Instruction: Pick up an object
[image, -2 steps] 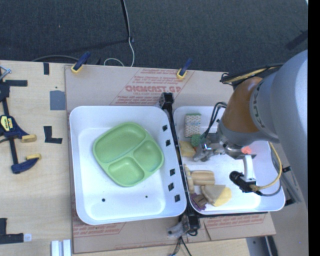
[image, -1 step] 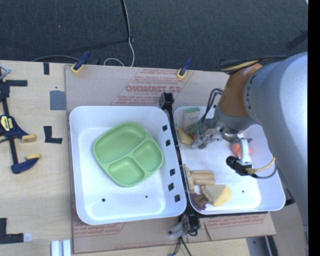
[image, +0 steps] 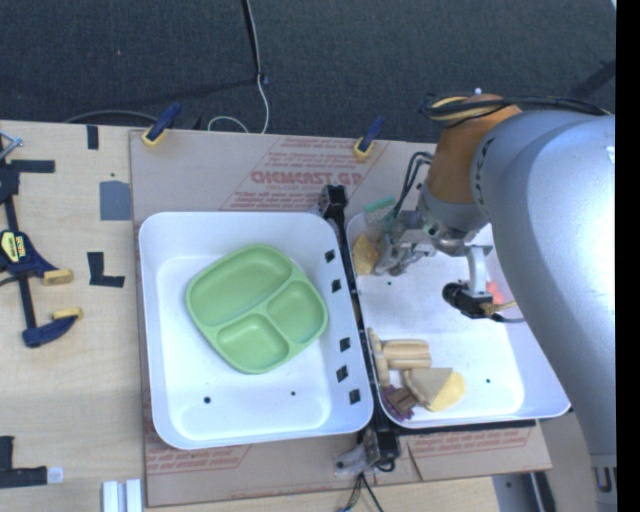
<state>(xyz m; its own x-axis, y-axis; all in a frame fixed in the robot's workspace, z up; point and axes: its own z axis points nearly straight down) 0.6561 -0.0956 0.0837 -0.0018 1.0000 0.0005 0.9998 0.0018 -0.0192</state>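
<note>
Precision counts in the camera view: the claw (image: 392, 262) should drop squarely over the pale yellow rounded object (image: 364, 256) lying against the right-hand white bin (image: 520, 390)'s divider-side wall, and close before lifting. Grey arm (image: 560, 200) reaches over that bin, wrist angled down; whether the claw is open cannot be told.

The arm (image: 560, 200) is covering much of the right bin (image: 500, 395) and running off the right edge. The gripper (image: 395, 255) is blocking a yellowish item (image: 364, 255) beneath it (its shape is staying unclear), and the fingertips are blurring into that clutter. A purple scrap (image: 400, 403) is peeking from under the food pile, too small to identify.
</note>
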